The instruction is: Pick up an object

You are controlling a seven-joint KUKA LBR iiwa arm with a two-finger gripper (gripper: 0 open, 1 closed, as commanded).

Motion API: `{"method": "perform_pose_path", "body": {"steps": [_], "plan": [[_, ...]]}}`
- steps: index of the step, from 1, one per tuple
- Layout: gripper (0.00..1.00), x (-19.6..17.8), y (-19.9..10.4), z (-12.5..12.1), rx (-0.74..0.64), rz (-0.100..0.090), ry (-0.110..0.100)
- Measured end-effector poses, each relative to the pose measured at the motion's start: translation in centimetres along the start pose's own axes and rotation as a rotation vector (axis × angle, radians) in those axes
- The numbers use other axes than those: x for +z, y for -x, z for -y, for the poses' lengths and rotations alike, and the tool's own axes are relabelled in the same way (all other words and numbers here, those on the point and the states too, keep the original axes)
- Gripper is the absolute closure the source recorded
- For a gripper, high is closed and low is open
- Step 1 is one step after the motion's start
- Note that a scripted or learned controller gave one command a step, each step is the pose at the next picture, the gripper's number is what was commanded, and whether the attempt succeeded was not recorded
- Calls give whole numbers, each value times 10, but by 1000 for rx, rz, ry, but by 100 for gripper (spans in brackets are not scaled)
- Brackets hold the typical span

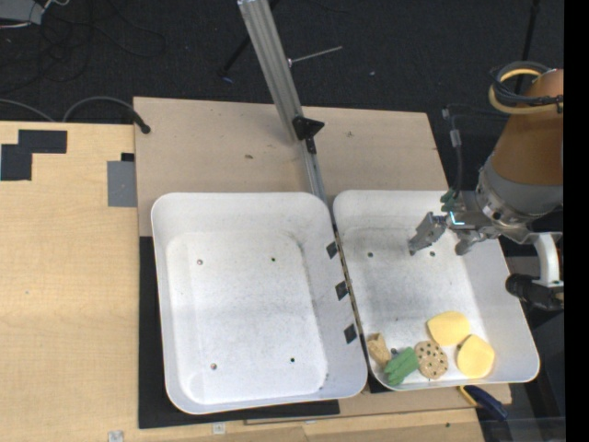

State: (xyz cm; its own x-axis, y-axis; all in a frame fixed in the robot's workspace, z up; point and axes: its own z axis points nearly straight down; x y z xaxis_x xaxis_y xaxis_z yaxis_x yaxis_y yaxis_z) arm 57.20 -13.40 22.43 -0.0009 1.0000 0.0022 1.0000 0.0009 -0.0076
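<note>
- Camera view, starting at the near edge: small pile of stuff huddled in the near corner of the right bin (515,376).
- Two yellow pieces there, one (449,328) just behind the other (476,356), pretty much touching.
- Round brown cookie (431,360) right beside them, dotted with dark spots.
- Green thing (401,366) next along, then a small tan chunk (377,347) tucked against the bin wall by the divider.
- Left bin (175,247) alongside, white with a few dark specks.
- Further back: gripper (451,235) over the middle-to-far part of the right bin, well apart from the pile, fingers spread with nothing between them.
- Grey arm (520,187) with its orange band behind that, coming in from the right.
- Farthest back: slanted metal rail (276,72) rising from between the bins, over the tan board (230,145).
</note>
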Motion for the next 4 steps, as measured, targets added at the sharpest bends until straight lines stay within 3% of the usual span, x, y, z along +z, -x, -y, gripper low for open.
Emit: {"method": "perform_pose_path", "body": {"steps": [1, 3, 4], "plan": [[0, -2, 1, -1, 2, 1, 5], [0, 105, 16, -1, 1, 1, -1], [0, 133, 15, -2, 2, 2, 7]]}}
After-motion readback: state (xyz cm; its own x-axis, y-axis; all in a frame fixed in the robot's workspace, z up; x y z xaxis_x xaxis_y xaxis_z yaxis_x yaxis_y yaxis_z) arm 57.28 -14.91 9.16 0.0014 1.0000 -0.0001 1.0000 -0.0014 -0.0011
